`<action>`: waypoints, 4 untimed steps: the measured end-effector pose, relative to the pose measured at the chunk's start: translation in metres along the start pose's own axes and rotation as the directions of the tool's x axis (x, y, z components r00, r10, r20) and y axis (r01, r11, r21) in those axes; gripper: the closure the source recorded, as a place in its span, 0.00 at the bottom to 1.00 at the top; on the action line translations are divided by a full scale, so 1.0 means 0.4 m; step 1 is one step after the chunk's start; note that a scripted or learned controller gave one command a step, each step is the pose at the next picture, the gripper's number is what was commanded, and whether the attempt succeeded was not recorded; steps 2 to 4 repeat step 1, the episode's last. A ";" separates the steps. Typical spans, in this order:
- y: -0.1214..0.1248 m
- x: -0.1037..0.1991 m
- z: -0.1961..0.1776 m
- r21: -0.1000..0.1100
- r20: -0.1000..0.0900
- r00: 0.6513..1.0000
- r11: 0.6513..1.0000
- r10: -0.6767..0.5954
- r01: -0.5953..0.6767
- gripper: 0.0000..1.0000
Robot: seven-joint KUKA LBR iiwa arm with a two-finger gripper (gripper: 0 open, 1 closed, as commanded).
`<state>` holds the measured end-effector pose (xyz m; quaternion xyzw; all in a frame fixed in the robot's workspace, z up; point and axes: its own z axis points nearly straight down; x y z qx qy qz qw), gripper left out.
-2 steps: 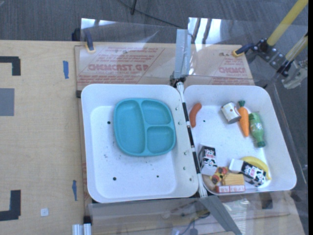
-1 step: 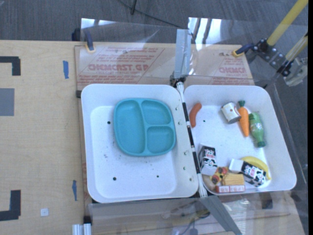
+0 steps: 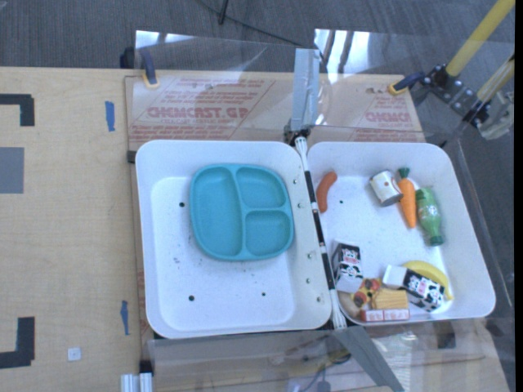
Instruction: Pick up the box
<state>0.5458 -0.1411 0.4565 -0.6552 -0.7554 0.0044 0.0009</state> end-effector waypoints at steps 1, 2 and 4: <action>0.006 -0.003 -0.020 0.000 0.002 1.000 1.000 -0.001 0.001 1.00; 0.006 -0.003 -0.020 0.000 0.002 1.000 1.000 -0.001 0.001 1.00; 0.006 -0.003 -0.020 0.000 0.002 1.000 1.000 -0.001 0.001 1.00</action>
